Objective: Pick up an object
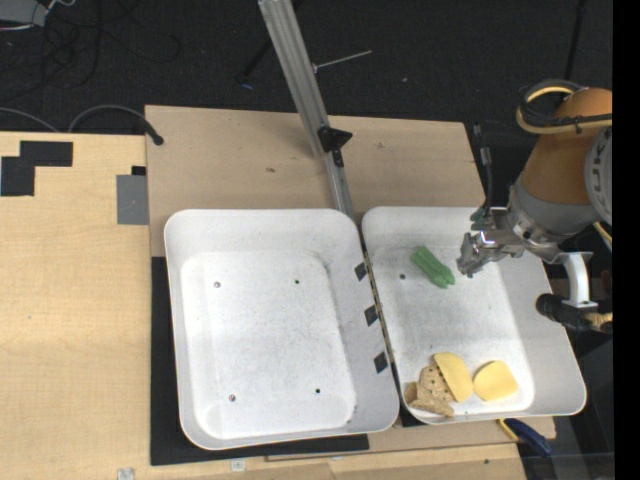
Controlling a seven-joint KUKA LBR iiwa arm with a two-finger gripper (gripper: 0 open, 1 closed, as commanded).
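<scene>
One claw (470, 261) hovers just beside green block (433, 267), fingertips indistinct.

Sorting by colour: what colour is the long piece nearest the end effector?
Green, seen in the camera view.

I find no legible text, label, brand or number on the bench (250, 158), the bins (270, 328) or the arm (570, 168) from my feed.
</scene>
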